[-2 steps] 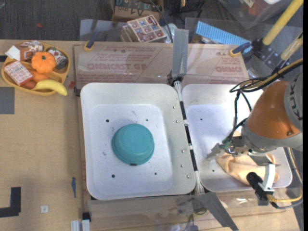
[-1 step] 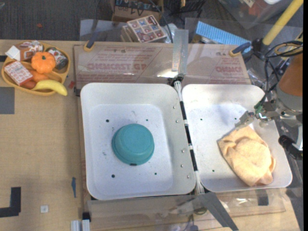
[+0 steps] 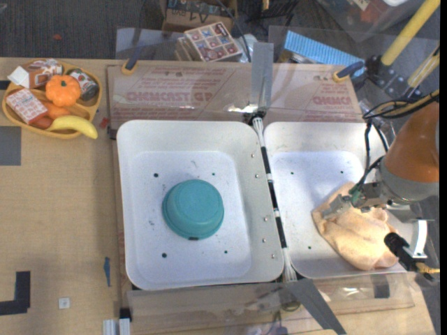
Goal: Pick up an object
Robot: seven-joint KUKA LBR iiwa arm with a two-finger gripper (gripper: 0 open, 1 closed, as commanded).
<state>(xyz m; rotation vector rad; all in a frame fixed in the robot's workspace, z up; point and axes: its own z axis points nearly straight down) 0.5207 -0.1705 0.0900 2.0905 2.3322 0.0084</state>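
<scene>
While you look down at the bench, the nearest thing to you in the right bin (image 3: 307, 152) is a pale yellow-beige crumpled cloth (image 3: 356, 237), maybe a soft bag. It lies in the near right part of this bin, and its edge reaches close to the front wall.

The gripper (image 3: 357, 197) is low over the far left edge of this cloth and seems to touch it. The arm (image 3: 412, 155) comes in from the right side, with its orange band above the wrist. I cannot tell if the claw is wide or narrow, and I cannot tell if any cloth is between its tips, because this part is small and unclear. Black cables go from the wrist up to the far right.

In the left bin (image 3: 140, 145) you see a teal bowl (image 3: 193, 209), which stands upside down near the middle of the floor. It is well apart from the gripper, with the two bin walls between them.

Further away, on the wooden table to the left of the bins, there is a yellow dish (image 3: 17, 114) with toy food: a small orange pumpkin (image 3: 63, 91), a banana (image 3: 73, 125) at its near edge and some small printed boxes.

Behind both bins a clear plastic sheet with red letters (image 3: 167, 95) lies flat. Beyond it, on the floor, you see a cardboard box (image 3: 208, 42) with pictures and a blue corrugated piece (image 3: 318, 49).
</scene>
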